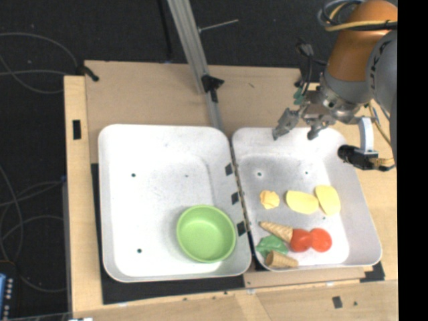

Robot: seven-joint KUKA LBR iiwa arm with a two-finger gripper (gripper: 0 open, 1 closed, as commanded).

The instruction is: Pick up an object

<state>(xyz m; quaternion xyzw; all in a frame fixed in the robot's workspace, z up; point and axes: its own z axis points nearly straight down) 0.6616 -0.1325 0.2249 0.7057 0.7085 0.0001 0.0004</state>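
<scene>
Jaws were seen spread apart, nothing between them, as the gripper point(295, 131) was held over the far edge of the right bin point(354, 246). A green bowl point(206, 233) was seen in the left bin's point(127, 152) near right corner. Yellow pieces point(301, 201), a cone point(276, 231) and a red tomato point(311, 240) were clustered towards the right bin's near edge.

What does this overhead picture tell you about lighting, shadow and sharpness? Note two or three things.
In the camera view, lighting is even and soft; the right bin shows a grey mottled sheen across its floor rather than hard glare. The green bowl casts only a faint shadow in the left bin. The end effector and the toy food look slightly soft; small details are coarse.
</scene>
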